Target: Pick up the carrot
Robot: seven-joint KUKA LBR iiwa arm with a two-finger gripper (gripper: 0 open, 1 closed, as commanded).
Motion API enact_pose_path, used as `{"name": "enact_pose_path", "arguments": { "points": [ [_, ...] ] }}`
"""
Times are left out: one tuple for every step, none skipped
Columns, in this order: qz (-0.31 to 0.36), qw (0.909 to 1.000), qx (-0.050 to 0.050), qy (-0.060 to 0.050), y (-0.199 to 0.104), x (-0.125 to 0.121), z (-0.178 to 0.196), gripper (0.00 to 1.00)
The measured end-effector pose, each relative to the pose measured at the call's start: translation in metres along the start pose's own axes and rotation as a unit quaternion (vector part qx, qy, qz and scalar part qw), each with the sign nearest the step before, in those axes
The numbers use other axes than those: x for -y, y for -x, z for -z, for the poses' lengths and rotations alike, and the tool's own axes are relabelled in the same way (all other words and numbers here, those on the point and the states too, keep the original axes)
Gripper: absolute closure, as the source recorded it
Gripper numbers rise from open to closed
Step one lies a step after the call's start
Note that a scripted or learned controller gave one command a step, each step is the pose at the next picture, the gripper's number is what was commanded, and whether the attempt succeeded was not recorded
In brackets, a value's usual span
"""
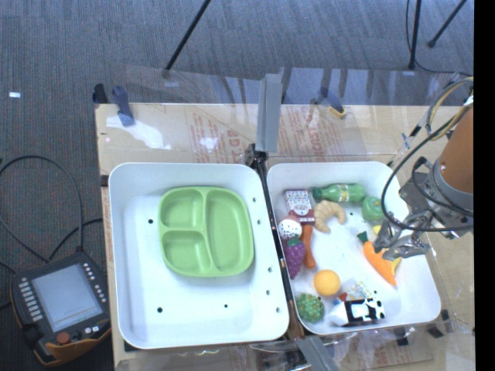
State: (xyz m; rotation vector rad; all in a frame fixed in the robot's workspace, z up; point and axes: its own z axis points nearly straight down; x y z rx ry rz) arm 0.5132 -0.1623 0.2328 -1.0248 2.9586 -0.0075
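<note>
The carrot [378,261], an orange cone with a small green top, lies in the right bin [421,304] near its right wall, tip pointing toward the front. My gripper [397,243] hangs directly over the carrot's thick end. Its two dark fingers stand apart, one on each side of the carrot, and look open. The fingers hide part of the carrot's upper side. I cannot tell whether the pads touch it.
The right bin also holds a green bottle [340,192], croissant [331,213], red packet [298,203], purple grapes [295,255], an orange [326,282], broccoli [310,307] and a black-and-white toy [357,310]. A green divided plate [206,230] lies in the left bin [131,284].
</note>
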Motion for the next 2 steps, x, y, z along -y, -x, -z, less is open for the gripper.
{"name": "enact_pose_path", "arguments": {
  "points": [
    [0.173,0.9848,-0.001,0.002,-0.030,-0.001,-0.138,1.00],
    [0.144,0.9896,0.000,0.001,-0.018,-0.033,-0.025,1.00]
  ]
}}
